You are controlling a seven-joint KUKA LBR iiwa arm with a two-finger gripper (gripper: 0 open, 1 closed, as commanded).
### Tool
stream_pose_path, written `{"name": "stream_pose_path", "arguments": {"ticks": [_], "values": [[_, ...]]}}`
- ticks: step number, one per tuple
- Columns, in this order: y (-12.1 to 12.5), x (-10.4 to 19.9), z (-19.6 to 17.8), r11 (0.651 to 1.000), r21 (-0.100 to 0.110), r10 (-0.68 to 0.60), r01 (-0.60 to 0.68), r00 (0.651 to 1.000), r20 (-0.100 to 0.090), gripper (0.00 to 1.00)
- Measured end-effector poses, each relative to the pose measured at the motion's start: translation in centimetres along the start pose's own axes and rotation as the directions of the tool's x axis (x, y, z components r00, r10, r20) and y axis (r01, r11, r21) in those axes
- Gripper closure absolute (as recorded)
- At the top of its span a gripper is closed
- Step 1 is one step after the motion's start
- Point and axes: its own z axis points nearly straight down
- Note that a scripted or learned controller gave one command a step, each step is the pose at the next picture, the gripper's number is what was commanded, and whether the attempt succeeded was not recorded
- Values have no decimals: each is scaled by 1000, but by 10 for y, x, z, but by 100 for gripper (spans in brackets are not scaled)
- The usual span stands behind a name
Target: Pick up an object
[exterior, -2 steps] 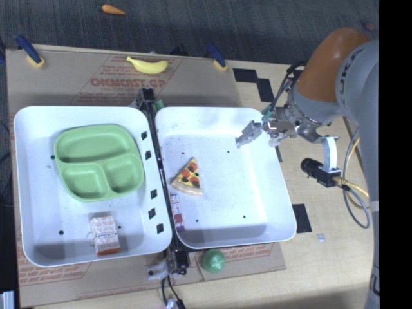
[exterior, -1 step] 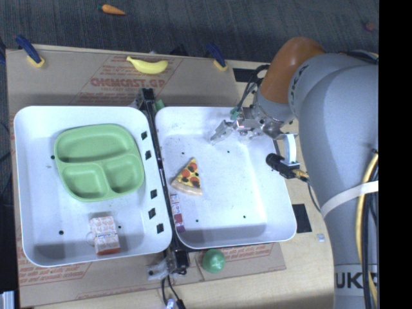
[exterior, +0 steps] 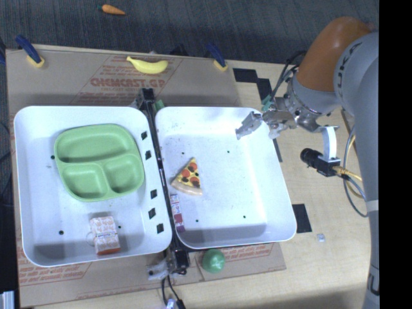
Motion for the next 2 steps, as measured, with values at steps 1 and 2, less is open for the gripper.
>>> {"name": "stream_pose_path", "arguments": {"ticks": [1, 2], "values": [[-74, 25, 121, 1000, 7, -3, 3, 1000, -2, 0], [-22, 36, 121, 1000, 5, -3, 3, 1000, -2, 0]]}}
